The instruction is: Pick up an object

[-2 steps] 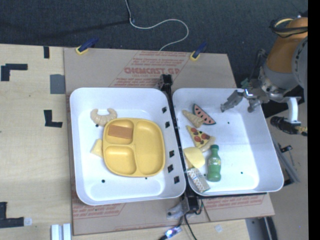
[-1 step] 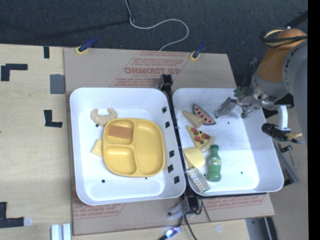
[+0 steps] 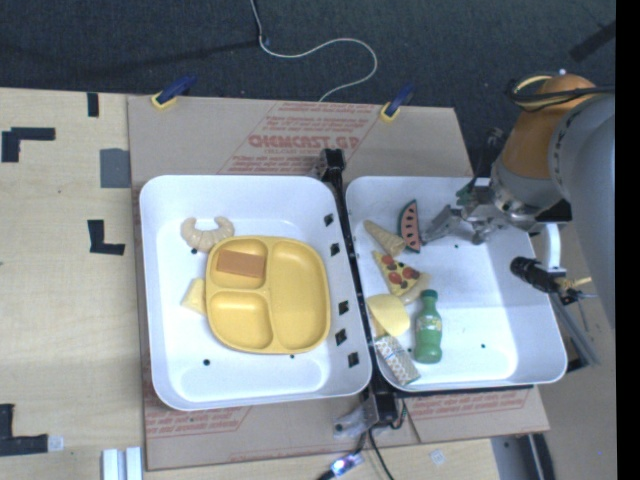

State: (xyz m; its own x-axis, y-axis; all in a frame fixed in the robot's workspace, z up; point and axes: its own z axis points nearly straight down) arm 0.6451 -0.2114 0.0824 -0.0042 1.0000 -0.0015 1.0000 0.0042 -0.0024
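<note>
The right bin (image 3: pixel 500 313) holds a watermelon slice (image 3: pixel 408 226), a yellow cone (image 3: pixel 381 235), a pizza slice (image 3: pixel 399 276), a yellow wedge (image 3: pixel 390 315), a green bottle (image 3: pixel 428 326) and a clear wrapped item (image 3: pixel 396 359). My gripper (image 3: pixel 458 234) hovers low over the bin's far part, just right of the watermelon slice. Its two fingers are spread open with nothing between them.
The left bin (image 3: pixel 165 218) holds a yellow divided plate (image 3: pixel 285 303) with a brown toast piece (image 3: pixel 240 263) in one compartment. A pale croissant (image 3: pixel 205 232) and a yellow cheese wedge (image 3: pixel 193 295) lie beside it. A black divider (image 3: pixel 345 268) separates the bins.
</note>
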